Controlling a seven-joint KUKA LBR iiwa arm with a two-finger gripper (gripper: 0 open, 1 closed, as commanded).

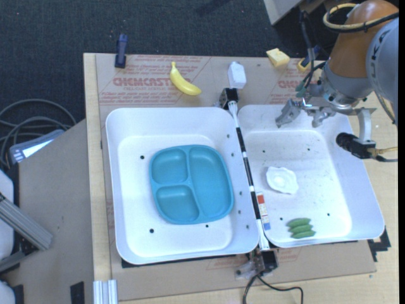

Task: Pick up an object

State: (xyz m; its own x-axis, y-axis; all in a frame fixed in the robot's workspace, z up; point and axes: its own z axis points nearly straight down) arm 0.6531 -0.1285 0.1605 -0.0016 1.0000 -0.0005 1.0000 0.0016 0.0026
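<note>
Nearest, a green pea pod (pixel 300 227) lies in the right bin (pixel 354 189), a fried egg (pixel 281 180) just beyond. Farther back, the gripper (pixel 302 114) hovers over the bin's far edge, fingers spread, nothing between them.

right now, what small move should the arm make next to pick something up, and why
Probably bring the gripper toward the near side of the right bin and lower it over the white fried-egg toy. The gripper sits at that bin's far edge with nothing between its fingers, and the egg lies closer to it than the green pea pod.
</note>
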